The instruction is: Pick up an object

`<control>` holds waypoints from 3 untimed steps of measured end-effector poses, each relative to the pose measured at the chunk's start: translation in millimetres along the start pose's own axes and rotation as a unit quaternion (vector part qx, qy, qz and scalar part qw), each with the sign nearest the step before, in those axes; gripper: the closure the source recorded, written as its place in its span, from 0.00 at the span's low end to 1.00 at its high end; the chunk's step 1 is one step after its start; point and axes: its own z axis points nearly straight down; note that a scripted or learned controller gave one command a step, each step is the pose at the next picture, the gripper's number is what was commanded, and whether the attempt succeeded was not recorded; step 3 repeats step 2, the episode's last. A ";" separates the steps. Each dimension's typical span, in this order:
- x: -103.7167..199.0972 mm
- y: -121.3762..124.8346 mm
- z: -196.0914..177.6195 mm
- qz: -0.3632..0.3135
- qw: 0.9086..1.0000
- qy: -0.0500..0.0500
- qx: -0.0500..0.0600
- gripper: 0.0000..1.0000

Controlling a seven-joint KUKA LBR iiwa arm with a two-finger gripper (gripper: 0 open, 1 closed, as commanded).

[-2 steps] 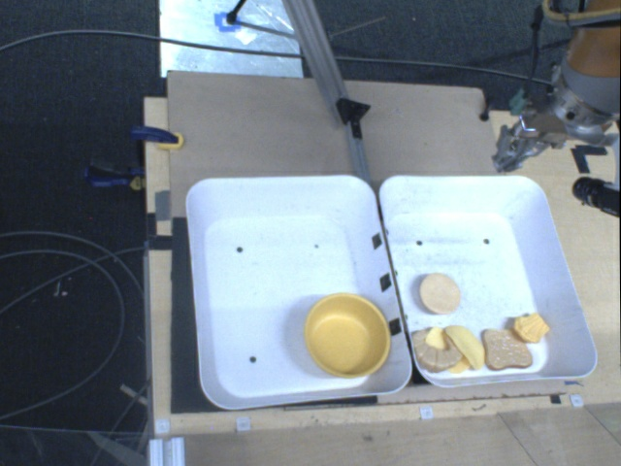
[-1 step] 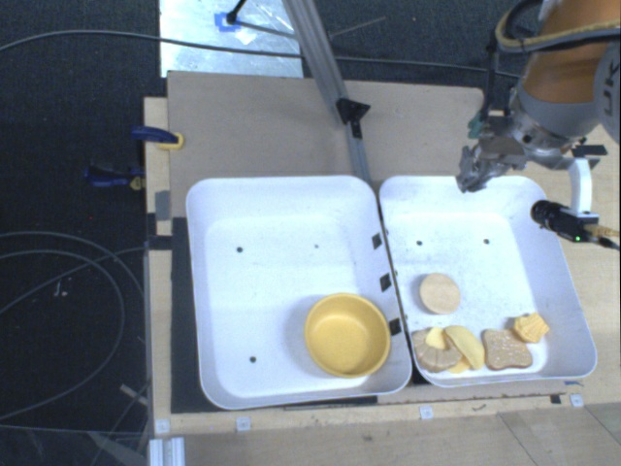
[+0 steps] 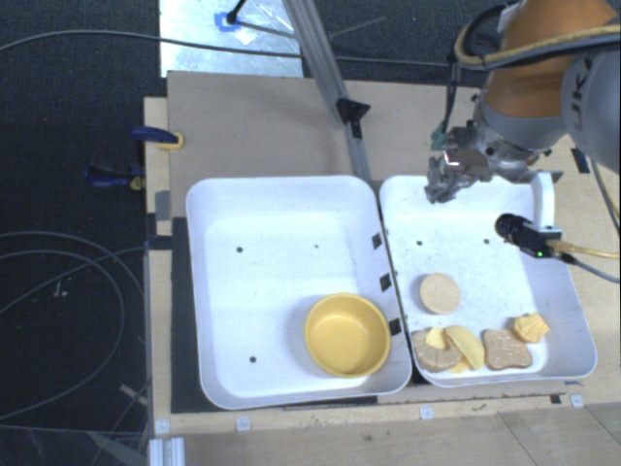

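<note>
my gripper (image 3: pixel 444 184) hovers over right bin (image 3: pixel 485 250) far edge, cannot tell its state. round cracker (image 3: pixel 440 293) mid-bin; toast slice (image 3: pixel 506 349), cheese wedge (image 3: pixel 530 328), banana piece (image 3: pixel 464 346) along near edge. yellow bowl (image 3: pixel 347 334) in left bin (image 3: pixel 272 250).

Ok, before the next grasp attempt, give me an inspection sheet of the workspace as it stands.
Surface: two white bins, left bin, right bin, on a brown board.
Job's things: yellow bowl in left bin; round cracker, banana, toast slice and other food pieces along right bin's near side.
Clutter: nothing seen.
Grippers: gripper over right bin's far edge, apart from the food.
Cables: black cables on floor left.
Surroundings: blue clamp, grey pole.
</note>
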 end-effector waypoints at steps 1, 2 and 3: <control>41.9 -25.7 6.4 0.000 1.000 0.000 0.001 1.00; 83.2 -48.9 32.3 0.001 1.000 0.000 0.001 1.00; 83.2 -48.9 32.3 0.001 1.000 0.000 0.001 1.00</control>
